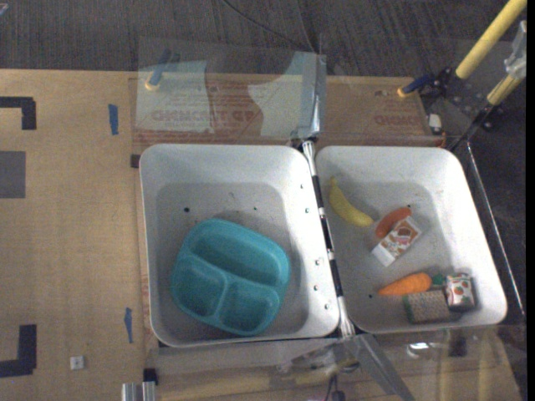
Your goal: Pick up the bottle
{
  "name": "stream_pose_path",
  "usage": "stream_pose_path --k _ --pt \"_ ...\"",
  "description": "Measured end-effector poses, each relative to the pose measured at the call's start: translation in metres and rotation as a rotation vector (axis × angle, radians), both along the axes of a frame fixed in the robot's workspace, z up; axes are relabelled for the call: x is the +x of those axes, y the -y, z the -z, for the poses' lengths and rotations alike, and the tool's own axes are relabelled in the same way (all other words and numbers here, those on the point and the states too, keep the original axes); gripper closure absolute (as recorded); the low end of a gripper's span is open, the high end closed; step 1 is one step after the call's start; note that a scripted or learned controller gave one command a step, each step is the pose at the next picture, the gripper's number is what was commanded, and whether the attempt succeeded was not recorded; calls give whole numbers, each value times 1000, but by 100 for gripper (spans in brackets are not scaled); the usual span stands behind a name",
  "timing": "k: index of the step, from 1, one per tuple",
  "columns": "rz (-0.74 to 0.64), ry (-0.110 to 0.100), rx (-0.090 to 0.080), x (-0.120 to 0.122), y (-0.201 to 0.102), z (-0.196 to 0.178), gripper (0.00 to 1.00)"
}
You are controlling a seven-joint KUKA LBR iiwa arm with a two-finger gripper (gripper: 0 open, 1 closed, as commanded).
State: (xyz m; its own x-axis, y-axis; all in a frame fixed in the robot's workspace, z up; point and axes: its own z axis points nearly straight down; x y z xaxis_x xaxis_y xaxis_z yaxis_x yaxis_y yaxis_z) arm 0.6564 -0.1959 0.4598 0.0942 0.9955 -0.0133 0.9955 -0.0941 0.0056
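A small white bottle (397, 241) with a red-printed label lies on its side in the middle of the right bin (435, 186). A red-orange piece (393, 220) touches its far end; whether that is its cap or a separate item I cannot tell. A yellow banana (347, 205) lies to the bottle's left and an orange carrot (405, 285) just in front of it.
A grey sponge-like block (427, 307) and a small red-and-white carton (459, 291) sit in the right bin's front right corner. The left bin (217, 178) holds a teal divided plate (230, 276). A clear sheet (226, 98) lies behind the bins, and yellow poles (493, 32) stand at the far right.
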Motion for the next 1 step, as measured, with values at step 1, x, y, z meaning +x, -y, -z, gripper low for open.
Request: stream_pose_path --k 1 --pt "-3 1 -3 1 -2 -10 100"
